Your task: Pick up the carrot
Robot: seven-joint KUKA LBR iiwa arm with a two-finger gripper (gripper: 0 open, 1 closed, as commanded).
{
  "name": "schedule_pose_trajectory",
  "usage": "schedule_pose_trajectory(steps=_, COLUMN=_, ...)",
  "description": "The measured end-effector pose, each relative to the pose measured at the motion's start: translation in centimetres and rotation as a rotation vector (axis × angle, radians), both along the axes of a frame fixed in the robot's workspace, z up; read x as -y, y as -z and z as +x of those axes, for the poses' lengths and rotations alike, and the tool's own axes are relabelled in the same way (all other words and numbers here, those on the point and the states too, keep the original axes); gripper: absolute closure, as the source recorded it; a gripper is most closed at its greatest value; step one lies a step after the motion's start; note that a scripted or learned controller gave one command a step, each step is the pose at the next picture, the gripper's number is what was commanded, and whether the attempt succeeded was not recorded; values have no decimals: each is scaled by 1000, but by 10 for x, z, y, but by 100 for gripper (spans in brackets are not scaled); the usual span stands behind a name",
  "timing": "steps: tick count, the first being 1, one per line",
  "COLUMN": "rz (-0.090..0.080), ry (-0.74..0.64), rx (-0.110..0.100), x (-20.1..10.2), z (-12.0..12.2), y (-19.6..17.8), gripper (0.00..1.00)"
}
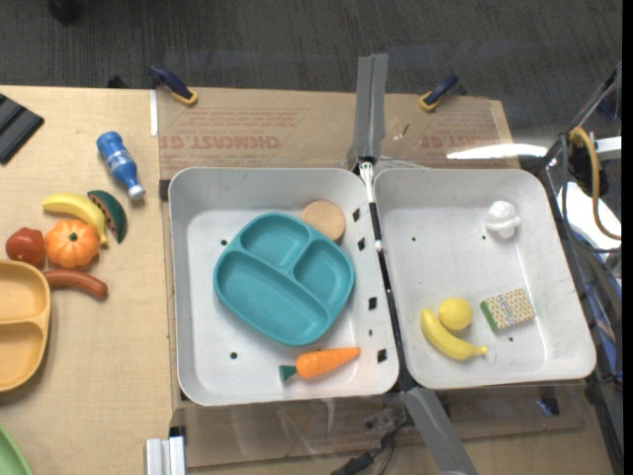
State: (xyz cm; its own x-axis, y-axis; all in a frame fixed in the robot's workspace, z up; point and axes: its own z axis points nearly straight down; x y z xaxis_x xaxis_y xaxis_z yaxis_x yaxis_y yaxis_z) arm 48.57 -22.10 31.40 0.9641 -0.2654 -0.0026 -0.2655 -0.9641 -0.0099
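Carrot (319,363) in left bin (188,295), just below teal plate (284,277)

Thin black cables (590,295) and a yellow loop (592,154) are seen at the right edge, beside a white curved part (580,213); possibly these belong to the robot.
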Motion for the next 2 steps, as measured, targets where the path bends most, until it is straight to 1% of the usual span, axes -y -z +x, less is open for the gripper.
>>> schedule_pose_trajectory(steps=1, rz=-1, ry=15, rx=-1, x=0, z=6, y=-1, gripper=100)
schedule_pose_trajectory(steps=2, rz=0, ry=44, rx=-1, x=-4, z=2, y=-11, gripper=100)
